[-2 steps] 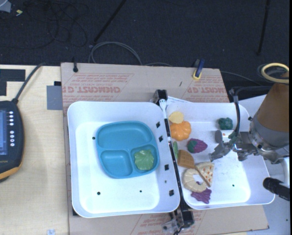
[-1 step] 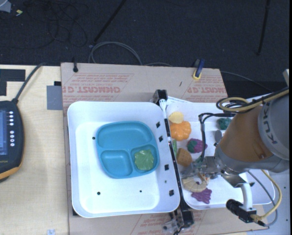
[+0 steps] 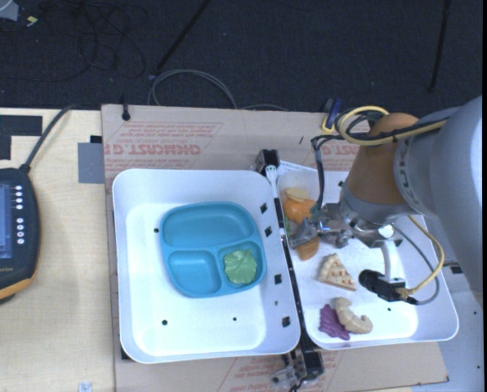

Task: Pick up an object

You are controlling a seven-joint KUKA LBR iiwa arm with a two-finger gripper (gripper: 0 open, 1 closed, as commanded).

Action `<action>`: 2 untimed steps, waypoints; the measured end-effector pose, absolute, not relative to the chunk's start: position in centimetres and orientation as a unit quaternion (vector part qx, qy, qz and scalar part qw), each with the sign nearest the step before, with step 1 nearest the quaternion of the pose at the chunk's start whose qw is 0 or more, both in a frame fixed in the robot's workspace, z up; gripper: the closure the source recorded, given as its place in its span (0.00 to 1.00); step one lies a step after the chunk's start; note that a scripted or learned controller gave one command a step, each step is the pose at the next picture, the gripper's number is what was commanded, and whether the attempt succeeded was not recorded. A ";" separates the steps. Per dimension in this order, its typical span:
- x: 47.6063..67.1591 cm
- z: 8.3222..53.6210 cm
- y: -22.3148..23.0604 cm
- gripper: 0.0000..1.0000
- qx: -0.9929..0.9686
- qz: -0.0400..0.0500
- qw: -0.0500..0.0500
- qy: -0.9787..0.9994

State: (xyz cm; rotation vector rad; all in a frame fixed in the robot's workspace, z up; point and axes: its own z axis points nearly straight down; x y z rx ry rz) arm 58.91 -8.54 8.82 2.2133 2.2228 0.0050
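Observation:
My gripper [image 3: 302, 237] reaches low into the right bin [image 3: 427, 321], near its left wall. Its fingers sit right by an orange food item [image 3: 296, 207] and a small brownish piece [image 3: 308, 250]; whether anything is between them is hidden. A pizza-slice toy [image 3: 337, 273] lies just below the gripper. A purple item [image 3: 333, 323] and a tan curved item [image 3: 354, 317] rest near the bin's front edge.
The left bin [image 3: 141, 309] holds a blue divided plate [image 3: 190, 251] with a green leafy toy [image 3: 241, 265] in its lower right compartment. A teach pendant [image 3: 2, 231] lies on the bench at far left. Cables [image 3: 407, 288] hang off the wrist.

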 end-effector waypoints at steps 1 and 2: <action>58.4 9.7 -8.7 1.00 0.708 -0.001 -0.002 0.706; 55.5 20.9 -1.4 1.00 0.705 0.003 0.000 0.709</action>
